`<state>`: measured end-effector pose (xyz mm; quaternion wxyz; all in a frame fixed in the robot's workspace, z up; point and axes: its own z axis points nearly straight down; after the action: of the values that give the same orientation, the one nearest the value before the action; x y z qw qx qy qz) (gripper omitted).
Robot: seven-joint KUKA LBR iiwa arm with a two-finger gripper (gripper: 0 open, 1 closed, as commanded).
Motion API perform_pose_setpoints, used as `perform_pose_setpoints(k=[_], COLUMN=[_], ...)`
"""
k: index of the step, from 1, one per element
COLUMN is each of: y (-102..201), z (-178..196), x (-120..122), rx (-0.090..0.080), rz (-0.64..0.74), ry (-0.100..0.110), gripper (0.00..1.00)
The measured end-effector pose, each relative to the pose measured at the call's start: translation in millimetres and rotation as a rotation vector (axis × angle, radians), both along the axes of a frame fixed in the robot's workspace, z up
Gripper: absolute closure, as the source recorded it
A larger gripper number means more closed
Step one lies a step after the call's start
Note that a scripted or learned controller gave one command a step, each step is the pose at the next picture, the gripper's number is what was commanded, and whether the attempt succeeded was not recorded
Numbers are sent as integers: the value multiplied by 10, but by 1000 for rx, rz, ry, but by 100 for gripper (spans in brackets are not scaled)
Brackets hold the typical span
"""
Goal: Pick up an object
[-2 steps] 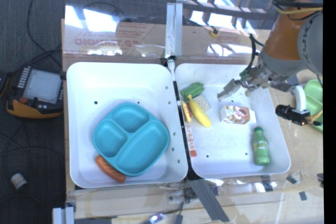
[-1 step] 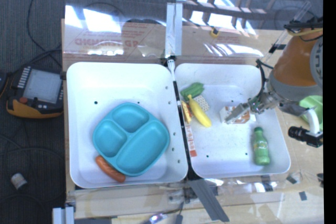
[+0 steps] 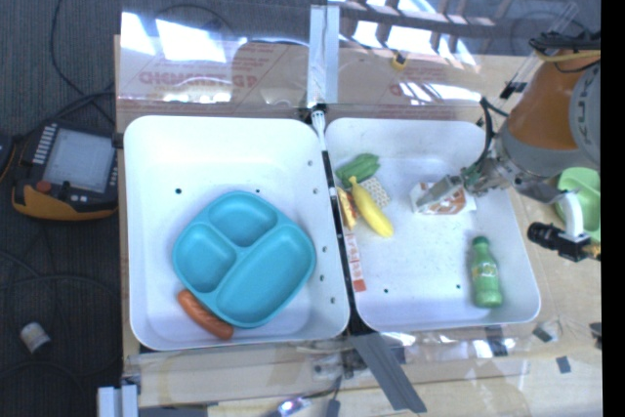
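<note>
Bright daylight; hard glare streaks the clear panels (image 3: 391,24) behind the claw (image 3: 467,183). The white bins (image 3: 225,137) nearly wash out; focus is slightly soft.

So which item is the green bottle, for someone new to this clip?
Start at the right bin of the two white ones. Go to its near right corner: the green bottle lies there alone, apart from the banana by the divider. It is the only capped, bright green bottle shape.

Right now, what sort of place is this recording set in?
Probably a robotics lab bench: a grey-and-orange arm over two white bins of toy food, clear shields behind, and a handheld control pendant on carpet.
</note>
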<state>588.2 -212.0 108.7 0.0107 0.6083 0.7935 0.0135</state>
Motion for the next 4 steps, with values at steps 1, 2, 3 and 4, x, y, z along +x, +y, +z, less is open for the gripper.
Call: perform_pose_setpoints(k=[1,2,3,4], y=[-12,32,134,163], z=[-9,-12,-28,130], x=[162,284,378,417], rx=[-9,3,-19,-20], rz=[80,-96,-105,-100], ry=[0,-1,-2,-11], gripper=[0,0,0,100])
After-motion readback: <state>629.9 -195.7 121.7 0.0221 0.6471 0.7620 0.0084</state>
